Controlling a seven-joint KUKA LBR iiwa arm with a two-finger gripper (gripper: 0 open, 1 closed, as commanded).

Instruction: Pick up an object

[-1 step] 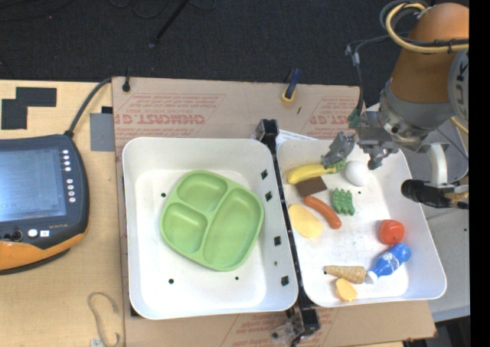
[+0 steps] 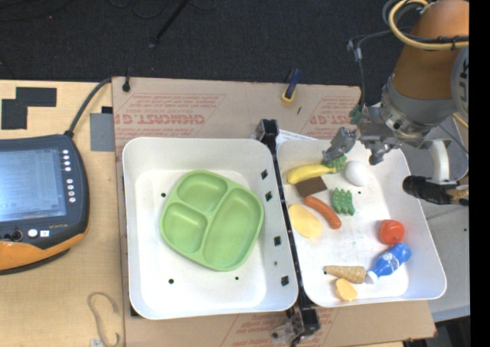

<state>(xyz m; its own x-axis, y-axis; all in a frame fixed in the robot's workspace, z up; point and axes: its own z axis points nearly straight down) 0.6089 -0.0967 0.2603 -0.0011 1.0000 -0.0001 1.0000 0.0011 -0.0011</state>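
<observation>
Nearest me, an ice-cream cone [image 2: 344,272] and blue bottle [image 2: 388,262] lie untouched in the right bin [image 2: 429,261]. Farther off, toward one o'clock, the pincer [image 2: 357,147] hangs spread open, gripping nothing, above the white egg [image 2: 355,173] and banana [image 2: 308,173]. Judging by that, the pick remains undone.

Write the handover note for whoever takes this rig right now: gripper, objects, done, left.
Gripper: fingers spread, nothing between them, poised over the far end of the right bin, above the white egg and banana.
Right bin also holds: sausage, broccoli, yellow piece, tomato, blue bottle, cone.
Left bin: green divided plate.
Done: nothing picked.
Left: descend, grasp one object, lift.
</observation>
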